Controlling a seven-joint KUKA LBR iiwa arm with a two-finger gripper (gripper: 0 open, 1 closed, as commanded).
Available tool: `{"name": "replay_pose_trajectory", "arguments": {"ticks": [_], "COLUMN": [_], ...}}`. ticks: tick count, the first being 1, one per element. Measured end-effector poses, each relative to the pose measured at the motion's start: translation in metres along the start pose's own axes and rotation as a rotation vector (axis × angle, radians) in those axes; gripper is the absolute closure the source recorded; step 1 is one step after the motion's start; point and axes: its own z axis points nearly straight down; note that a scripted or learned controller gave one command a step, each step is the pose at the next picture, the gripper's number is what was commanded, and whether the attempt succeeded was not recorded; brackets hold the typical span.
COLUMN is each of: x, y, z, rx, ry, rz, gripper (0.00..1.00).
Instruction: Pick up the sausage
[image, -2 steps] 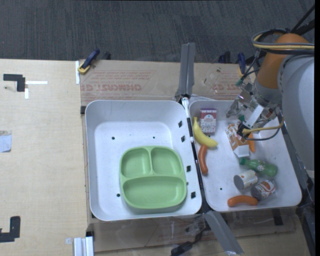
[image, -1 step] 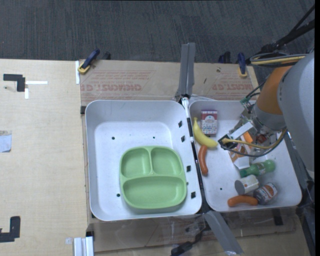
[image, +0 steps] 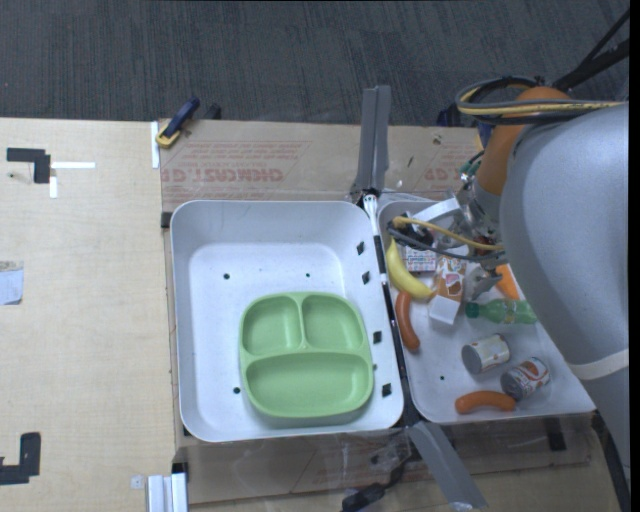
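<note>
camera view: sausage (image: 407, 324) lies lengthwise near-to-far beside the banana (image: 404, 275); tool's state can't be told.

Two bins side by side. Left bin (image: 200, 300) holds a divided plate (image: 305, 355), toward its near right. Right bin (image: 440, 395): banana (image: 403, 278) at far left, sausage (image: 407, 323) just near of it along the left wall. Two cans (image: 486, 352) right of the sausage; another sausage (image: 485, 402) nearest. Arm (image: 565, 220) overhangs the bin's far right.
</note>
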Motion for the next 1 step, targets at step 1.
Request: {"name": "replay_pose_trajectory", "arguments": {"ticks": [1], "x": [-0.0010], "y": [0.0009], "z": [-0.0086], "rx": [-0.001], "ry": [-0.003], "rz": [-0.003], "gripper": [1.00]}}
